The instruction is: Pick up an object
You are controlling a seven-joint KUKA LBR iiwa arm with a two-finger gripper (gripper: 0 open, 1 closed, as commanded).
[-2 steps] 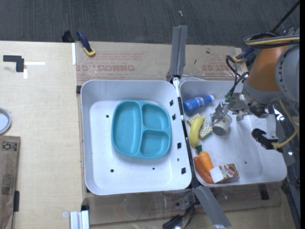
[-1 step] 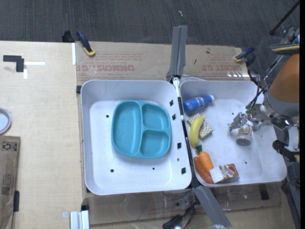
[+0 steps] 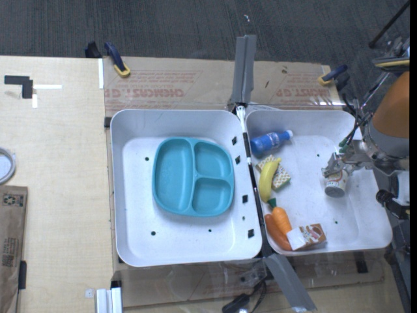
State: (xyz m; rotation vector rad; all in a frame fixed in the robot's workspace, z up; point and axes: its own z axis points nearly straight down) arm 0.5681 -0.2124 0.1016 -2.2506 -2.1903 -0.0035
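Observation:
My gripper point(image 3: 335, 170) hangs over the right part of the right bin point(image 3: 365, 240), at the end of the grey arm with its orange band point(image 3: 396, 113). Directly under its tip, and touching it in this view, is a small pale cylinder like a cup or can point(image 3: 335, 187). Whether the cylinder is off the bin floor is unclear. Along the right bin's left side lie a blue bottle point(image 3: 268, 141), a yellow banana point(image 3: 267, 178) on a speckled sponge point(image 3: 281, 177), an orange carrot point(image 3: 279, 227) and a small brown-and-white box point(image 3: 307, 236).
The left bin point(image 3: 130, 194) holds a teal divided plate point(image 3: 193, 177). A grey divider bar point(image 3: 244, 70) runs between the bins at the back. Cables and dark equipment point(image 3: 391, 201) crowd the right edge. Bare white floor lies between the banana and the cylinder.

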